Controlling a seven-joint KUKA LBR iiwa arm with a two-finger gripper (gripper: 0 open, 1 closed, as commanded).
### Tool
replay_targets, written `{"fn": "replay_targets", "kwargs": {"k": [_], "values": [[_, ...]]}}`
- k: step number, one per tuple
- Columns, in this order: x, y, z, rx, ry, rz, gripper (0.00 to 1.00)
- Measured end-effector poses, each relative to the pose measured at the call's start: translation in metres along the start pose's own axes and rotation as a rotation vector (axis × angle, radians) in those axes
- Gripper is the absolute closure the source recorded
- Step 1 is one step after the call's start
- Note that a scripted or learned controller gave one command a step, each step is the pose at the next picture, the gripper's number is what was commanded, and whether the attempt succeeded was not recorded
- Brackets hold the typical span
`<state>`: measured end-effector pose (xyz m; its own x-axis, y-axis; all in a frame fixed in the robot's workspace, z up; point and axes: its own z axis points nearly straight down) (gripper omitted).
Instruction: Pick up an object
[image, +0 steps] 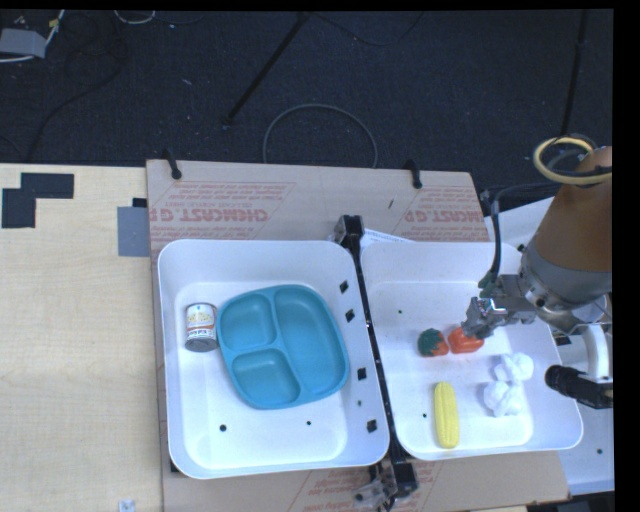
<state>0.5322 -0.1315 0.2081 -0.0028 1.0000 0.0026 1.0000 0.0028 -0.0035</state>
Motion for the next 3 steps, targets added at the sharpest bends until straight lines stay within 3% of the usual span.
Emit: {"fn": "replay_targets", "kwargs": {"k": [3], "values": [[0.142, -0.013, 0.003, -0.001, -0.002, 0.000, 1.00]]}}
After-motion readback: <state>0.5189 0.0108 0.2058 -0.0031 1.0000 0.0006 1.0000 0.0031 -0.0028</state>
